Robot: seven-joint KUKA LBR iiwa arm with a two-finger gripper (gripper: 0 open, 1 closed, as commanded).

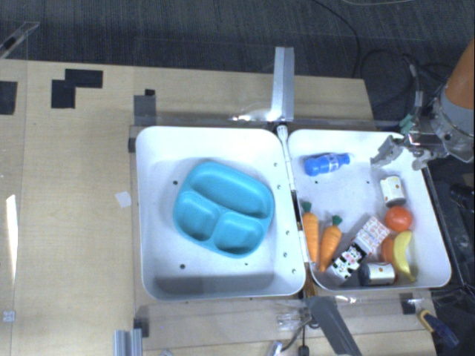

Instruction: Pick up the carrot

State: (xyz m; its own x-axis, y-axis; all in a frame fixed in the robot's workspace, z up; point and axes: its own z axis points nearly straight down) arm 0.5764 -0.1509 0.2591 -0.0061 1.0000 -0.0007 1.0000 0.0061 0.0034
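Observation:
Two orange carrots with green tops lie in the right bin [349, 191] near its left wall. One carrot [310, 237] lies along the wall and the other carrot [330, 243] leans beside it, touching a black-and-white block [344, 262]. My gripper [401, 154] hovers over the bin's far right corner, well away from the carrots. Its fingers are open and hold nothing. The arm's orange band [462, 87] shows at the right edge.
The right bin also holds a blue bottle [325, 163], a small can [392, 190], a red-orange fruit [399, 218], a banana [402, 252], a patterned box [371, 236] and a second can [379, 274]. A blue divided plate [223, 208] sits in the left bin [156, 199].

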